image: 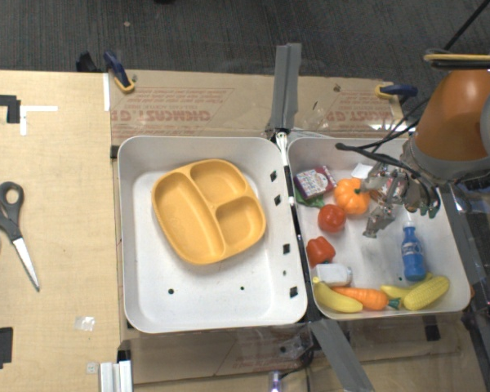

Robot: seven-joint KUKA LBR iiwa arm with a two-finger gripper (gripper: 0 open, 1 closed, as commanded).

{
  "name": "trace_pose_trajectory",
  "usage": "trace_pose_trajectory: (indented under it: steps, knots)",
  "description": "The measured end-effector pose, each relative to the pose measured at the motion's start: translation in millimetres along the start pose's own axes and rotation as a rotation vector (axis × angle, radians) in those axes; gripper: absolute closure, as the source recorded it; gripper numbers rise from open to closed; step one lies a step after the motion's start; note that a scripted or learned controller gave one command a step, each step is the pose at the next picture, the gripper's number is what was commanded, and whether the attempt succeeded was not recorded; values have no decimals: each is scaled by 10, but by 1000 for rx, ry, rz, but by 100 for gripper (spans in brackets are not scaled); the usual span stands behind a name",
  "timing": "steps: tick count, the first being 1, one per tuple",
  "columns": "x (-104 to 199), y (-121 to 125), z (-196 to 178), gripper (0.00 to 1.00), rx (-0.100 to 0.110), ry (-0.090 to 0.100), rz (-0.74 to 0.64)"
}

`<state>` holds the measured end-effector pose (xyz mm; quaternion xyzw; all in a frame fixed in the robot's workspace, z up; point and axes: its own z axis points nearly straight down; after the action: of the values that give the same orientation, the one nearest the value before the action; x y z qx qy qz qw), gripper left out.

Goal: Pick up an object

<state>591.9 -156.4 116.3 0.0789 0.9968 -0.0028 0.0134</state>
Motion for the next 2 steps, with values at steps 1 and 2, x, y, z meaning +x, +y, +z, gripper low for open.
trace_pose_trajectory:
  steps: [1, 2]
  knots:
    - [-304, 590, 90, 0, -2, -9, 55]
    - [-345, 628, 98, 0, -1, -1, 139]
